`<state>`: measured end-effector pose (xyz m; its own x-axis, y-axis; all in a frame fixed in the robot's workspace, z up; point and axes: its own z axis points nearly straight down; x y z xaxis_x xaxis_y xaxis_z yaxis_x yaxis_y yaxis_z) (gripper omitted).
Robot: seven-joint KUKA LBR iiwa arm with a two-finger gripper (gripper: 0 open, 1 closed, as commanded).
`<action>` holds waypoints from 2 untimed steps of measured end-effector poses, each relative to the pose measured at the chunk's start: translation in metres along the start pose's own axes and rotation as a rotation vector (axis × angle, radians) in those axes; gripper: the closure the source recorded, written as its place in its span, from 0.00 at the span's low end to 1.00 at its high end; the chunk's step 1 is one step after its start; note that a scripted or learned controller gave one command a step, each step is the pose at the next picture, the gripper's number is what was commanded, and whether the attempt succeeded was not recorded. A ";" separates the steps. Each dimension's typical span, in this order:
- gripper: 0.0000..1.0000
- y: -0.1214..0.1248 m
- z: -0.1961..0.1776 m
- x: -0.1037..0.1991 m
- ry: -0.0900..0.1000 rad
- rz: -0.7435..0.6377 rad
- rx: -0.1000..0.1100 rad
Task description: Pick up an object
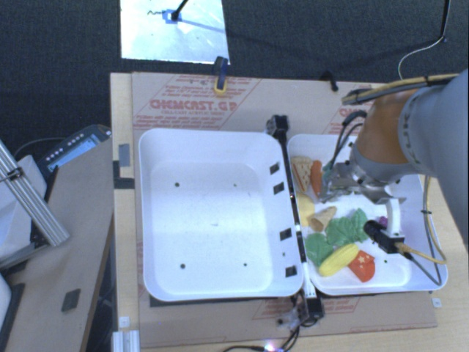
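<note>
The grey arm with its orange band reaches over the right-hand shallow white bin (418,196), its two-finger gripper (333,185) lowered near that bin's far left corner. All the small toy pieces lie in this bin: a tan waffle-patterned wedge (301,171) and an orange carrot-like piece (316,177) just beside the gripper, a pale yellow cone (323,217) mid-bin, green leafy pieces (343,230), a yellow banana-shaped piece (338,259) and a red chunk (362,266) toward the near edge. The left-hand shallow white bin (212,218) sits alongside.
</note>
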<state>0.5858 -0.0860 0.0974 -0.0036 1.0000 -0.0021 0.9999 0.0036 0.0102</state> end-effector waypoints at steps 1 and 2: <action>1.00 -0.069 0.014 -0.004 0.004 0.005 0.016; 1.00 -0.043 0.012 0.002 0.002 -0.001 0.007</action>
<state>0.5432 -0.0845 0.0846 -0.0050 1.0000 -0.0005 1.0000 0.0050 0.0032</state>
